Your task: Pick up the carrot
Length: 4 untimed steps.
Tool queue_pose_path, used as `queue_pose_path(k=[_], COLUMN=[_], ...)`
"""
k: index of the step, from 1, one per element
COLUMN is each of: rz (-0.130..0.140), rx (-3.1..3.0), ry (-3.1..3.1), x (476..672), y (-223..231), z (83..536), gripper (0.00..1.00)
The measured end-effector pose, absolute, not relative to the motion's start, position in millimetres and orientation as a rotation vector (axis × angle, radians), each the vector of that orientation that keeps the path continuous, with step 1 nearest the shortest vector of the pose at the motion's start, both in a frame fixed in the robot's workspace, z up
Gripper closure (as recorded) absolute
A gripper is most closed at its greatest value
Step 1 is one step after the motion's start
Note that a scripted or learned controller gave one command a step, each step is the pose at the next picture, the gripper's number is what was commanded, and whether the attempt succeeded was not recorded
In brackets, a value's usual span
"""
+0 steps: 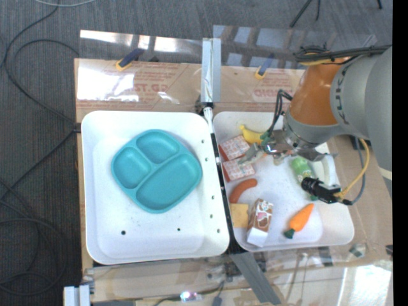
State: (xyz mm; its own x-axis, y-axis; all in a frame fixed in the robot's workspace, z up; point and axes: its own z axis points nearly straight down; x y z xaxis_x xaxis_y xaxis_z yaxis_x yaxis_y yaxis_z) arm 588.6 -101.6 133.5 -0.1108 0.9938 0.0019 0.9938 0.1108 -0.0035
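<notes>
The carrot [299,220], orange with a small green top, lies in the right bin [338,234] near its front right corner, with its green end pointing front-left. My gripper [269,148] hangs over the back middle of that bin, close to the banana [250,134] and the red-and-white boxes [236,158]. It is well behind and to the left of the carrot, and nothing shows in its grasp. The grey arm with its orange band [315,101] covers the bin's back right part.
Also in the right bin are a sausage [243,189], a small carton [260,219], a cracker [239,215] and a green item [300,166]. A black cable plug [319,188] hangs just behind the carrot. The left bin [102,234] holds a teal divided plate [157,169].
</notes>
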Motion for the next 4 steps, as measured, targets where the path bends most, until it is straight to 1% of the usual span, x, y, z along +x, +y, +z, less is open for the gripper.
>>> queue_pose_path(k=[1,2,3,4], rz=[-0.014,-0.022,-0.006,-0.003], rx=[-2.079,-2.078,-2.22,-2.065], ry=[-2.362,-2.365,-2.215,-2.367], x=[640.2,642.0,662.1,668.2], y=[-133.8,-131.3,-156.9,-117.6], z=[94.9,106.1,95.6,220.7], gripper=[0.0,1.0,1.0,1.0])
